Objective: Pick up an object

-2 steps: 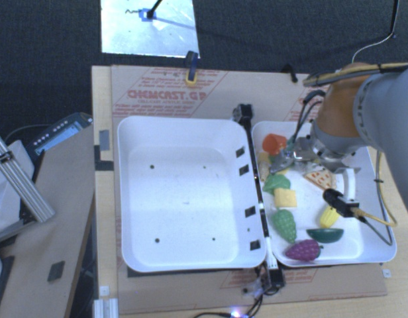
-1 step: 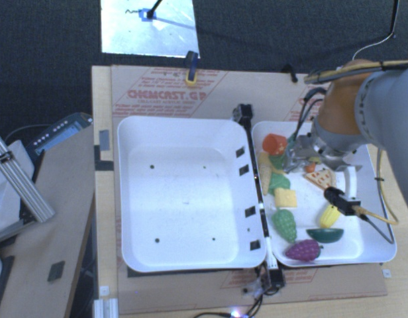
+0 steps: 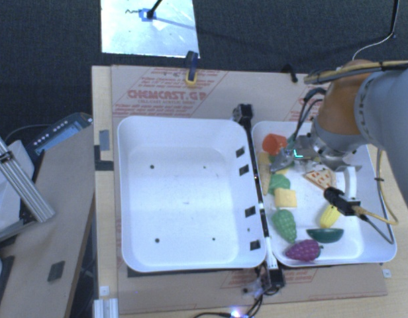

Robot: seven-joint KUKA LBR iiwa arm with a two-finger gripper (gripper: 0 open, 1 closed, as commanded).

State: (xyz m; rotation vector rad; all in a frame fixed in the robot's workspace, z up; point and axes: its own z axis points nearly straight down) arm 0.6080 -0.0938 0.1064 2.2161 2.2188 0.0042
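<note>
While the gripper (image 3: 288, 154) sits low in the right bin (image 3: 373, 244), I see it just beside the orange toy (image 3: 275, 142); I cannot tell its state. A pizza slice (image 3: 320, 177) and yellow block (image 3: 286, 198) lie near it. Farther out I see a corn cob (image 3: 329, 214), green piece (image 3: 283, 223), dark green wedge (image 3: 325, 234) and purple grapes (image 3: 303, 249). The left bin (image 3: 184, 191) adjoins it on the bench (image 3: 164, 91).

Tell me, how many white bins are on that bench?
2, side by side: the left bin sits at the bench's middle, and the right bin, holding toy food, lies under the gripper.
</note>
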